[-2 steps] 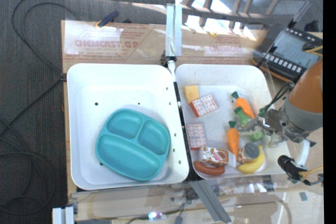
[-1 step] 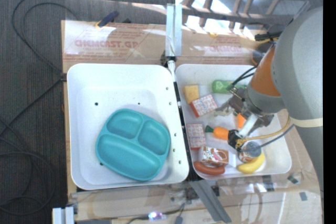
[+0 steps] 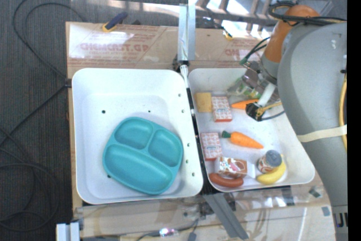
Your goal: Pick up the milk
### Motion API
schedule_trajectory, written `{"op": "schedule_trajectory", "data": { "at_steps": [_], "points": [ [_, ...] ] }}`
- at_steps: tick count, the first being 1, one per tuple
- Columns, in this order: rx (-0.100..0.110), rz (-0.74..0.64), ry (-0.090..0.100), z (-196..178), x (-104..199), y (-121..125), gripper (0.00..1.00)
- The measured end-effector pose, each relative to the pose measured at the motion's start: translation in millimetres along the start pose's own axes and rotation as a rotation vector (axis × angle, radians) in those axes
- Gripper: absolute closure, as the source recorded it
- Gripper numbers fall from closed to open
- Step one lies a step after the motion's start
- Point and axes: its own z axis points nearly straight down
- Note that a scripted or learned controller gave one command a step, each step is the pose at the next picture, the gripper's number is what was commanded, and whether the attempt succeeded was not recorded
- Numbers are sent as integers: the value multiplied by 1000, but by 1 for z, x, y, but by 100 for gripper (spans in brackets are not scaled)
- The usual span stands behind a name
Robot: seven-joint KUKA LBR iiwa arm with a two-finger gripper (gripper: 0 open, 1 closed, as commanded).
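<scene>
We see the arm [image 3: 316,82] reaching in from 3 o'clock, with the gripper [image 3: 252,86] low over the 1 o'clock corner of the right bin [image 3: 302,169]. Its state we cannot tell: cables and the wrist clutter it.

We take the milk to be one of two small pink-and-white cartons, but can't say which. The upper carton [image 3: 222,109] stands at about 10 o'clock in the right bin, just beside a yellow block [image 3: 203,102]. The lower carton [image 3: 211,145] lies at about 8 o'clock, near the bin's left wall. Both sit apart from the gripper.

Other stuff: a carrot [image 3: 243,140] mid-bin, a second orange piece [image 3: 243,104] near the gripper, a banana [image 3: 271,175] and a sausage [image 3: 226,180] along 6 o'clock. A teal plate [image 3: 143,154] sits in the left bin [image 3: 90,87].

Our judgement: approach step, nothing grasped. The next move calls for shifting toward 9 o'clock over a carton, then descending cleanly without clipping the yellow block or the carrot.
</scene>
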Motion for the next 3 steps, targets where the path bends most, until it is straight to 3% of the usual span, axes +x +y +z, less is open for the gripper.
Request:
{"op": "schedule_trajectory", "data": {
  "at_steps": [1,2,3],
  "points": [
    [-35,90,12,-69,-34,-34,0],
    [-36,112,12,-169,-38,33,0],
    [-34,-32,9,-40,-22,-4,0]
  ]
}}
